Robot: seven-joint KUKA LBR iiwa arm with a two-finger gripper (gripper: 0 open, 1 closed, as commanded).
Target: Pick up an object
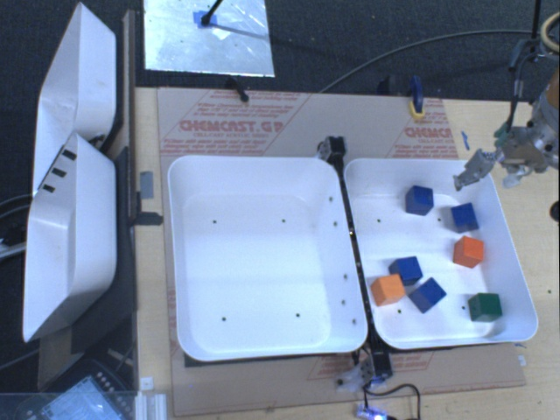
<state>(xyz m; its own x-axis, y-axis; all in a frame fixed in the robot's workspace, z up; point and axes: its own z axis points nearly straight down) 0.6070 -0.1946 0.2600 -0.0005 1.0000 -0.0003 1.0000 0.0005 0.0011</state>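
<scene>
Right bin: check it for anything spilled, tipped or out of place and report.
Nothing stands out. The right bin holds seven cubes: four blue, two orange, one green. All sit flat on its floor, turned at various angles. One orange cube touches a blue cube. The gripper is over the bin's upper right rim.

The robot's gripper (483, 168) is pale grey metal, with a flat, blunt finger (470, 172) jutting over the far corner of the right bin (516, 274). Behind that finger sits a blocky grey mount with small teal spots. A thin pale cable (521, 59) loops above the mount beside the tan-grey arm (551, 112).
</scene>
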